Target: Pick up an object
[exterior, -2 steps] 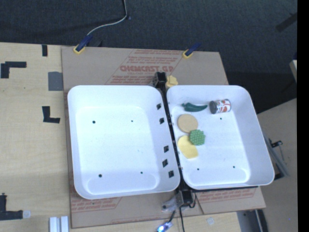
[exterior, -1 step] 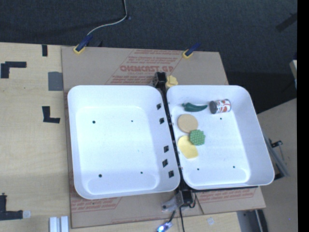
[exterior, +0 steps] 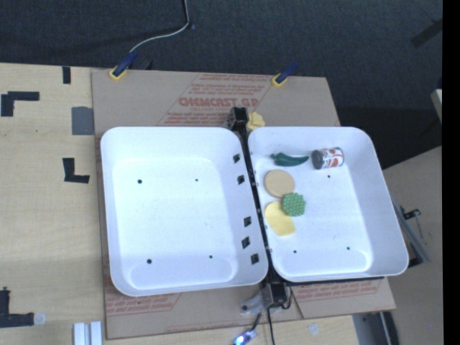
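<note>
The right bin point(exterior: 359, 250) holds several small objects near its left wall. A dark green pepper-shaped piece point(exterior: 290, 159) lies at the top, with a small red and white can point(exterior: 326, 158) on its side just to the right. Below them sits a round tan disc point(exterior: 279, 183). A green bumpy ball point(exterior: 293, 205) touches a yellow piece point(exterior: 279, 220) lying beneath it.
The left bin point(exterior: 172, 214) stands beside the right one, joined along a black clipped seam point(exterior: 248, 192). Both rest on a brown cardboard sheet point(exterior: 208, 99) over the wooden bench. A white cable point(exterior: 169, 27) runs across the dark floor behind.
</note>
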### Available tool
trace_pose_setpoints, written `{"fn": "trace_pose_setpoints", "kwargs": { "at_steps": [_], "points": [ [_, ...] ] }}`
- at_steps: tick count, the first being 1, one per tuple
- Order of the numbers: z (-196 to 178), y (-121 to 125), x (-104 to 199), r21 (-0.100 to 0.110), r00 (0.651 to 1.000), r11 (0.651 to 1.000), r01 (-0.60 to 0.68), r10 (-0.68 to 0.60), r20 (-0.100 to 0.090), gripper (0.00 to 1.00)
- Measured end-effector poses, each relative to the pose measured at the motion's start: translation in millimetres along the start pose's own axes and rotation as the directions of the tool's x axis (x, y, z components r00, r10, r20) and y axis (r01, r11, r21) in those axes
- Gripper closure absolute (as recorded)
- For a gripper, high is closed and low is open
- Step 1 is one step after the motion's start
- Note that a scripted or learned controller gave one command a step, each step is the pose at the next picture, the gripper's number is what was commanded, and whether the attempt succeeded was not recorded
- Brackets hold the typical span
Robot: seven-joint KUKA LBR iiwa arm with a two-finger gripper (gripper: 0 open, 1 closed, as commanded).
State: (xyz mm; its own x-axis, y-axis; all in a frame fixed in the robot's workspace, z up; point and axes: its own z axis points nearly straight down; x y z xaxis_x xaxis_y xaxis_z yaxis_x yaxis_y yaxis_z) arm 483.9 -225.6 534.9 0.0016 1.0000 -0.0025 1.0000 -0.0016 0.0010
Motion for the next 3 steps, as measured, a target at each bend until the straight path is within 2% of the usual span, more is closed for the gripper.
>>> {"fn": "trace_pose_setpoints", "kwargs": {
  "at_steps": [1, 2, 3],
  "points": [
    [0, 0, 36, 0.001, 1.0, 1.0, 0.005, -0.005, -0.002, 1.0],
    [0, 0, 0, 0.0, 1.0, 1.0, 0.0, 0.0, 0.0, 1.0],
    [0, 0, 42, 0.001, 1.0, 1.0, 0.005, -0.005, -0.002, 1.0]
  ]
}}
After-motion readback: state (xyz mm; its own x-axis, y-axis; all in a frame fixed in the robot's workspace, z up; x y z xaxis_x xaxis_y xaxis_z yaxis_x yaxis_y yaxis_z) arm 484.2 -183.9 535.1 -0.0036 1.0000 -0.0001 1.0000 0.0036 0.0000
